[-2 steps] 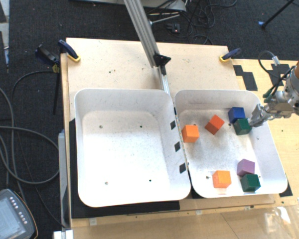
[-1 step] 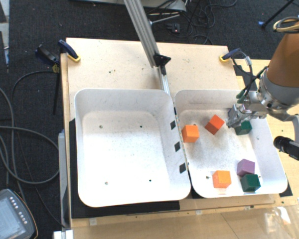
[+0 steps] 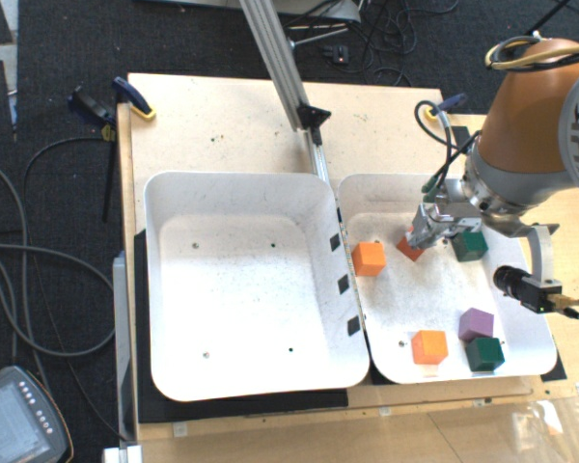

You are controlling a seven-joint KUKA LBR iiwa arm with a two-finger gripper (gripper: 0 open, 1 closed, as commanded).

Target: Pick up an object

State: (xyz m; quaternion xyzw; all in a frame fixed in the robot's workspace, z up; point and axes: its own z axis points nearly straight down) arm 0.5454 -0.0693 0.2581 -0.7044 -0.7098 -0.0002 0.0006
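Camera view — the gripper [image 3: 423, 236] sits low in the right bin [image 3: 386, 193], its tips at a red block [image 3: 408, 249]; whether they clasp it cannot be told. Nearby lie an orange cube [image 3: 369, 258] and a green block [image 3: 470, 246] — the left bin [image 3: 164, 193] alongside.

Count of blocks and bins on the bench

Two white bins sit side by side: the left bin [image 3: 241, 278] and the right bin [image 3: 444, 287]. Six blocks lie in the right one: two orange (one [image 3: 369, 258] by the divide, one [image 3: 429, 346] at the front), two dark green ( [image 3: 471, 247] and [image 3: 484, 353]), one purple [image 3: 476, 323], and one red [image 3: 408, 249], partly hidden under the arm.
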